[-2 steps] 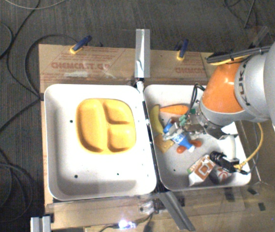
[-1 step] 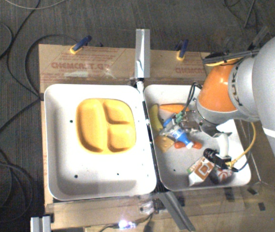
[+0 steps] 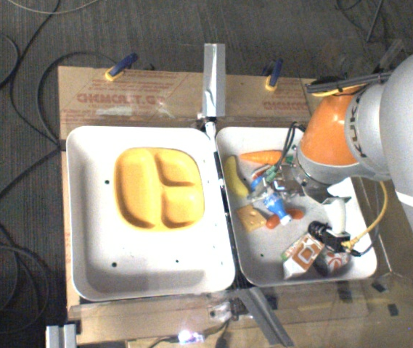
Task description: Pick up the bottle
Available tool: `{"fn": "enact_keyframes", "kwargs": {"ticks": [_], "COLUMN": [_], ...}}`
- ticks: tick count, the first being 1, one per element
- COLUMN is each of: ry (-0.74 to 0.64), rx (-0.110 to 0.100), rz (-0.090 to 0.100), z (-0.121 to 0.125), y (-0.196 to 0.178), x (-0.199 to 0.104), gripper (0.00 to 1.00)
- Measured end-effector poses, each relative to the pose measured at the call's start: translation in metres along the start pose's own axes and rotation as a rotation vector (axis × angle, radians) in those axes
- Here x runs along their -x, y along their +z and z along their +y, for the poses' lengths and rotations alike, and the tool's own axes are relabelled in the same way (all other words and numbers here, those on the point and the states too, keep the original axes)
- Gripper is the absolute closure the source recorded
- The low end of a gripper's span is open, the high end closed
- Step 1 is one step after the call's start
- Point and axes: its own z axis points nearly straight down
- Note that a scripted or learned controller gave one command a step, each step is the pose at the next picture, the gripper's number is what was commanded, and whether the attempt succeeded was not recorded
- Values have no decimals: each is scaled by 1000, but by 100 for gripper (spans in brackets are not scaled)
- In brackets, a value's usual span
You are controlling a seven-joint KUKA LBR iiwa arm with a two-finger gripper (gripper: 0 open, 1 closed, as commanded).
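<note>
A small bottle (image 3: 275,207) with a blue label lies tilted in the middle of the right white bin (image 3: 362,267), with a red piece at its lower end. My gripper (image 3: 270,185) is down in that bin, right over the bottle's upper end and hiding part of it. The grey arm with its orange band (image 3: 329,140) reaches in from the right above the bin.
Around the bottle lie a carrot (image 3: 261,156), a yellow banana (image 3: 234,177), a tan cracker (image 3: 250,217) and a brown-and-white packet (image 3: 304,254) by a dark object at the bin's lower right. The left bin (image 3: 90,267) holds a yellow compartment tray (image 3: 160,187).
</note>
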Motion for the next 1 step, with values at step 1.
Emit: {"fn": "enact_keyframes", "kwargs": {"ticks": [1], "ry": [80], "rx": [-17], "rz": [-6], "z": [17], "y": [-168], "x": [-70], "gripper": [100]}}
